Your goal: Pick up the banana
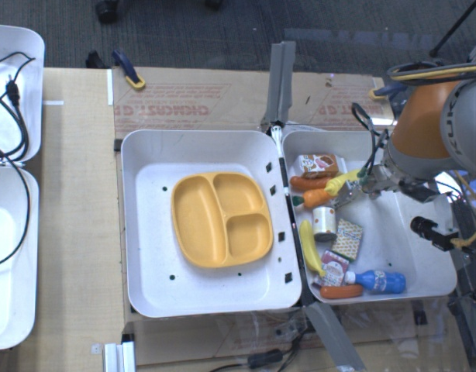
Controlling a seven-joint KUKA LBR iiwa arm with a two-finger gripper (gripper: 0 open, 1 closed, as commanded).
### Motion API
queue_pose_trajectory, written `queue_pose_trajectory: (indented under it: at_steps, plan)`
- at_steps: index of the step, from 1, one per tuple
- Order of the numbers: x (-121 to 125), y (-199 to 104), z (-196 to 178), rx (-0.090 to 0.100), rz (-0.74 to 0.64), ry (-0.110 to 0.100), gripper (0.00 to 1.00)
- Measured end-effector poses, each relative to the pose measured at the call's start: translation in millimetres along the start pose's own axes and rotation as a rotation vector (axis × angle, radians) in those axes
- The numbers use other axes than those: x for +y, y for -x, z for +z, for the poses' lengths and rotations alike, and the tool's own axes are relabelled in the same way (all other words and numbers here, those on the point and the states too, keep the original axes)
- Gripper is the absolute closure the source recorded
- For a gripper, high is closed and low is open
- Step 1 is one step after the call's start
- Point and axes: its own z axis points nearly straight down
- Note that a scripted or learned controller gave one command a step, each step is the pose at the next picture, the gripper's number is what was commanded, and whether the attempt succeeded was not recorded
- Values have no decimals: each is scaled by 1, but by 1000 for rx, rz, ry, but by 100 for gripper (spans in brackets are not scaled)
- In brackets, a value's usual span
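Banana [308,246]: lying lengthwise along the left wall of the right bin [432,285], just beside the divider between the two bins, its lower end reaching toward a small packet [336,267] and a red sausage-shaped toy [340,291].
Jaws: the gripper [348,194] is hovering low over the upper middle of the right bin, apart from the banana; whether its jaws are spread or pressed together cannot be told from this angle, and nothing is visibly sitting between them.
Arm: the grey arm with its orange band [421,126] is reaching in from the right, bending down over the right bin's upper edge.
Right bin clutter: a yellow-green piece [340,183] and an orange carrot-like toy [319,198] are lying just beside the gripper; a red sausage [309,183] and a printed snack packet [318,163] are sitting above them; a metal can [325,222] is standing near the banana's upper half; a chequered box [347,240] is lying just right of the can; a blue bottle [380,281] is lying on its side near the lower wall.
Left bin [145,231]: holding a yellow divided plate [221,218] with three compartments, sitting near its middle.
Worktop [75,177]: carrying both bins side by side, with a sheet of cardboard [191,103] showing behind them.
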Motion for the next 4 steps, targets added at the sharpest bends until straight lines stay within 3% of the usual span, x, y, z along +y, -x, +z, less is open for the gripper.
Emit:
queue_pose_trajectory:
  at_steps: [1,2,3,4]
  plan:
    - [63,-3,1,6,29,-35,0]
    - [58,30,0,13,19,-28,0]
    - [58,31,0,11,19,-26,0]
    - [57,36,-10,-1,20,-27,100]
